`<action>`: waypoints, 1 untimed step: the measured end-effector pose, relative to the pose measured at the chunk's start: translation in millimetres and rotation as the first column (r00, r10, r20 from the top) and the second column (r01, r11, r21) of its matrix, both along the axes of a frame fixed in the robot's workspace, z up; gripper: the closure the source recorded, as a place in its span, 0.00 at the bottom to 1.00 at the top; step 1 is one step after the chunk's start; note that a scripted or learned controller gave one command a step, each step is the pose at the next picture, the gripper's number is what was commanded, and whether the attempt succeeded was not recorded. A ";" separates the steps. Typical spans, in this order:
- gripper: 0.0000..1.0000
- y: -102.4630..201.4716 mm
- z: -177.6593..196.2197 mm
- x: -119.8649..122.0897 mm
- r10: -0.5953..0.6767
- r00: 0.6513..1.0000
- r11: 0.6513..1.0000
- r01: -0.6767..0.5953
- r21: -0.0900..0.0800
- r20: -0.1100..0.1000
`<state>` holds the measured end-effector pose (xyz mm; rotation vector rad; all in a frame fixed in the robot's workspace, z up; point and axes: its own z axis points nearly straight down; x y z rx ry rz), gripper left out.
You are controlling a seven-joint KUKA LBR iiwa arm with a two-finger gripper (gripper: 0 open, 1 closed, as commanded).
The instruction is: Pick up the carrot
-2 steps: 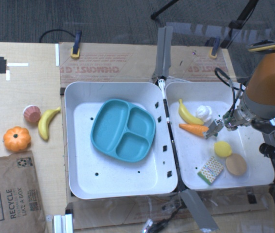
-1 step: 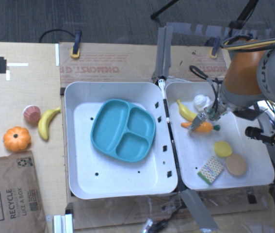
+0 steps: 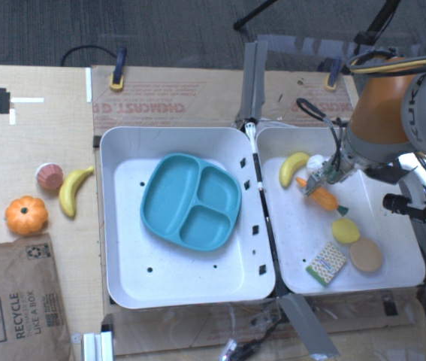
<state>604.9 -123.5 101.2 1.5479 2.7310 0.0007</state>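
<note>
The carrot [image 3: 324, 198] is orange with a green stub at its lower right end. It lies at a slant in the right bin [image 3: 393, 277], near the middle. My gripper [image 3: 319, 179] hangs right over the carrot's upper left end, low in the bin, and its tip covers that end. The grey arm with its orange band [image 3: 382, 107] reaches in from the upper right.
A yellow banana [image 3: 293, 168] and a small white object [image 3: 316, 162] lie just left of the gripper. A lemon [image 3: 345, 232], a tan disc [image 3: 366, 256] and a striped packet [image 3: 326, 264] sit below the carrot. The left bin [image 3: 122, 277] holds a blue divided plate [image 3: 191, 201].
</note>
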 end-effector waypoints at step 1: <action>1.00 42.6 91.2 1.6 0.598 0.801 0.801 -0.598 -0.001 0.001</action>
